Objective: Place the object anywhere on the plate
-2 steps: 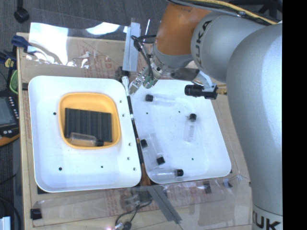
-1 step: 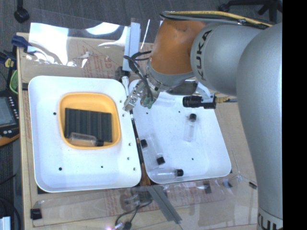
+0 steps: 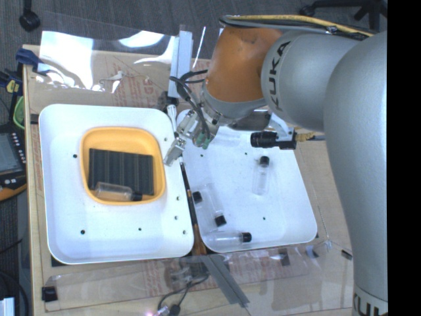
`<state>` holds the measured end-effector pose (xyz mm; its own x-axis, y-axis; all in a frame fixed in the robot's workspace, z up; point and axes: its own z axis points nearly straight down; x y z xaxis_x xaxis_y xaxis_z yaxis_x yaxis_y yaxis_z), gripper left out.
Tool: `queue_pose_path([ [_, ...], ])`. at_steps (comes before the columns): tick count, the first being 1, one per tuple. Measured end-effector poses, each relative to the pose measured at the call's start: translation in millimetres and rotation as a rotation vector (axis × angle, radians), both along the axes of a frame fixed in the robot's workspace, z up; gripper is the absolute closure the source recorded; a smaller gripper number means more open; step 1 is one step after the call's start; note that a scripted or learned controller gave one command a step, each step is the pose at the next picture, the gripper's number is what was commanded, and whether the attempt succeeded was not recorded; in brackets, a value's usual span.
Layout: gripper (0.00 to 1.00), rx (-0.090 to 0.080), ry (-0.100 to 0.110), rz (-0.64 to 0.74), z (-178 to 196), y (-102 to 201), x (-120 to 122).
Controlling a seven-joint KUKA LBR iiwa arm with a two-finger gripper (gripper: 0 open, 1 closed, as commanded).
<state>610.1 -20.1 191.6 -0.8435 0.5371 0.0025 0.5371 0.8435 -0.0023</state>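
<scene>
— Vials nearest the front, what do you make of them?

— Three clear ones with black caps lie in the right bin (image 3: pixel 293 203). The nearest vial (image 3: pixel 230 239) lies against the front wall, long axis across the bin, cap to the right. A second vial (image 3: pixel 213 209) sits just behind it towards the bin's left side, slanted, cap at its near end. A third vial (image 3: pixel 261 180) lies further back, long axis running front to back, cap at the far end.

— And the one that matters?

— The task vial (image 3: pixel 113 190) is in the left bin (image 3: pixel 66 232), lying flat on the yellow plate (image 3: pixel 85 157). It rests along the near edge of a dark ridged insert (image 3: pixel 125 166) that sits inside the plate. Its long axis runs nearly left to right, dipping a little towards the front on the right; its black cap (image 3: pixel 136 195) points right, towards the other bin.

— Is the gripper touching it?

— No. The gripper (image 3: pixel 176 149) hangs over the seam between the two bins, at the plate's far right corner, well apart from the task vial and with nothing visibly in its hold; from this angle I cannot tell whether it is released or clenched.

— Behind that?

— The wrist with its cables; then the orange band (image 3: pixel 240 64); then the grey arm (image 3: pixel 342 84) filling the right side; the brown bench top (image 3: pixel 99 78) shows beyond the bins.
</scene>
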Motion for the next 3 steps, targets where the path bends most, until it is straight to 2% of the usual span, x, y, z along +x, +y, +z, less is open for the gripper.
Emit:
queue_pose_path([
  [1,0.0,-0.001,-0.006,0.144,21,-58,28],
  [2,0.0,0.0,-0.005,0.368,45,-123,32],
  [3,0.0,0.001,-0.002,0.288,-101,-95,-28],
])
